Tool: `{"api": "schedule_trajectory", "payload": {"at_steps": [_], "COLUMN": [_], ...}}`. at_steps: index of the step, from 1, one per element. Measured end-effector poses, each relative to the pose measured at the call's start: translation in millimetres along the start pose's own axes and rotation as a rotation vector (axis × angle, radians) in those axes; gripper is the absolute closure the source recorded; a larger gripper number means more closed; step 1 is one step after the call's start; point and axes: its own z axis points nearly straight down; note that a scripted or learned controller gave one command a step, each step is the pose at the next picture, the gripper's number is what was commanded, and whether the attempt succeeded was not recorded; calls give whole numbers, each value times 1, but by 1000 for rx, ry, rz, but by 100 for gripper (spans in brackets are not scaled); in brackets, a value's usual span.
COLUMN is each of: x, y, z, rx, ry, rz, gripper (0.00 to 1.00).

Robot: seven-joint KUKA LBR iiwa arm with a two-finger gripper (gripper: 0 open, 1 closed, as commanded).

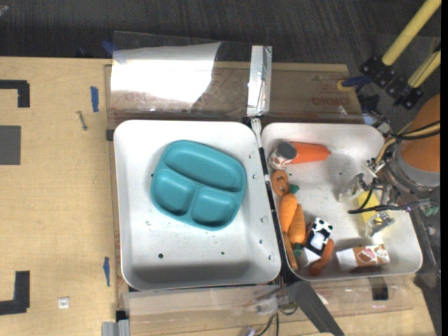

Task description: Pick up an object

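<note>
The right bin (350, 133) holds several small items. A large orange carrot (309, 152) lies at its back beside a small can (283, 152). Two more carrots (292, 217) lie along the left wall. A black-and-white toy (320, 234) and a red sausage shape (323, 257) rest near the front, with a small carton (368, 255) to their right. My gripper (358, 186) hangs low over the right half of this bin, right next to a yellow item (367, 201). The orange-banded wrist (423, 154) sits above it. Nothing is seen held.
The left bin (133, 208) carries a teal divided plate (199, 183). A clear plastic sheet (168, 75) lies behind the bins. Yellow rods (413, 23) stand at the back right. The tan bench (49, 187) extends to the left.
</note>
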Motion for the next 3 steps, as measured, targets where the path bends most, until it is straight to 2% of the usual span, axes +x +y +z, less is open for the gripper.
{"api": "schedule_trajectory", "payload": {"at_steps": [1,2,3], "x": [-5,-42,-136], "y": [-2,-20,7], "z": [-14,-168,-143], "rx": [10,14,3], "ry": [-13,-6,1], "rz": [-1,71,116], "gripper": [100,100,100]}}
